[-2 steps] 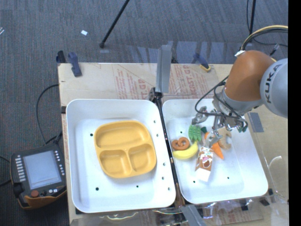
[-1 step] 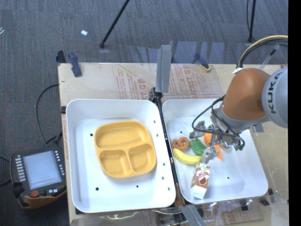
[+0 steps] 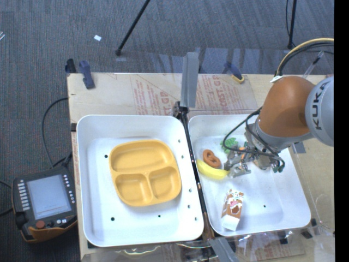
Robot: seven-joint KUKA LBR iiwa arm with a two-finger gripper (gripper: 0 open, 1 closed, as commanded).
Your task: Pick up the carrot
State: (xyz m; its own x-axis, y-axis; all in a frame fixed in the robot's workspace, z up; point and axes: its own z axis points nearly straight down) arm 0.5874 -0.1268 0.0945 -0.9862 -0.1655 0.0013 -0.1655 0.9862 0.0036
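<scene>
One gripper hangs low in the right bin, just beside a banana and a brown ring-shaped toy; its state cannot be told, and green leaves at its edge may be the carrot's, the rest hidden. "KUKA" reads on the grey arm. A small carton lies nearer; the left bin holds a yellow divided tray, on a cardboard-topped bench over grey carpet.

the gripper hangs low in the right bin, just beside a banana and donut. a yellow tray lies mid left bin.
</scene>
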